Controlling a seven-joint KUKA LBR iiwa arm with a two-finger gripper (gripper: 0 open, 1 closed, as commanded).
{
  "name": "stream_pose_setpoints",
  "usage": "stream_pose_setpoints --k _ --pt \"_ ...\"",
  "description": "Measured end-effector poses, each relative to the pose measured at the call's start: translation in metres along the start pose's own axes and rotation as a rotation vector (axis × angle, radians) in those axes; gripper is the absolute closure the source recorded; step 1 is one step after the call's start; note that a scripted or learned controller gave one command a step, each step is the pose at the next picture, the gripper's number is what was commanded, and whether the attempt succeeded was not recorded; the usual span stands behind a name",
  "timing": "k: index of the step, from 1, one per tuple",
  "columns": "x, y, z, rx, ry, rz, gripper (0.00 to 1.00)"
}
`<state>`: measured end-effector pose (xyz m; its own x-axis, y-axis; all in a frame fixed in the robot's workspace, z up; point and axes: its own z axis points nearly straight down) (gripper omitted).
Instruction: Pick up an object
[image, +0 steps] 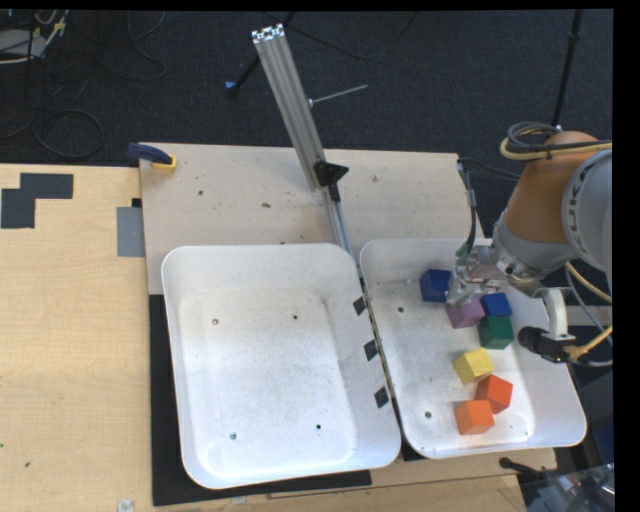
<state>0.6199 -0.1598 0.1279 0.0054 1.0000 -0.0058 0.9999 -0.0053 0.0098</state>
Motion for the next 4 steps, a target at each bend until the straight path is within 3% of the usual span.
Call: stream_pose_setpoints --k 2,3,4 --pt "0.002 -0.005 -0.105 0.006 0.005 -0.005 1.0" --pt "0.0 -0.005 -0.121 0.01 0.006 -0.006 1.0" --pt "0.063 -0.003 -0.116 0.013 0.009 -0.01 1.0"
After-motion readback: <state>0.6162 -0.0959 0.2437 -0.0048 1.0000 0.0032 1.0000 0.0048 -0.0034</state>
